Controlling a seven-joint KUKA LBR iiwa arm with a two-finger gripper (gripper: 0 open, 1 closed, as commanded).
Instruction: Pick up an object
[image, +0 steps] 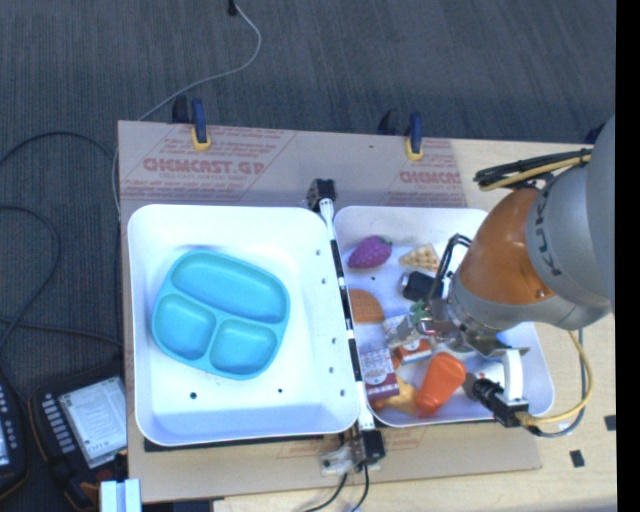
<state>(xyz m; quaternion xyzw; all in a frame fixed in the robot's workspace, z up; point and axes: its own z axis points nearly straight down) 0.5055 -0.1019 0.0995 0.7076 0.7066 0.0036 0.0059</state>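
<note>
Several toys crowd the right bin (540, 395); the hand (432, 325) hangs above them near the orange carrot (438, 382), its grip impossible to tell.

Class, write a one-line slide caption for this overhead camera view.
KUKA arm lowers its gripper into the right bin of toy food; blue divided plate sits in the left bin.

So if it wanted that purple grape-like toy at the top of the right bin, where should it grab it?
Probably across the middle of the purple bumpy grape-shaped toy, coming straight down from above. It lies flat and apart from its neighbours, with bare white bin floor on both long sides, so fingers could likely close across its narrower width.
</note>
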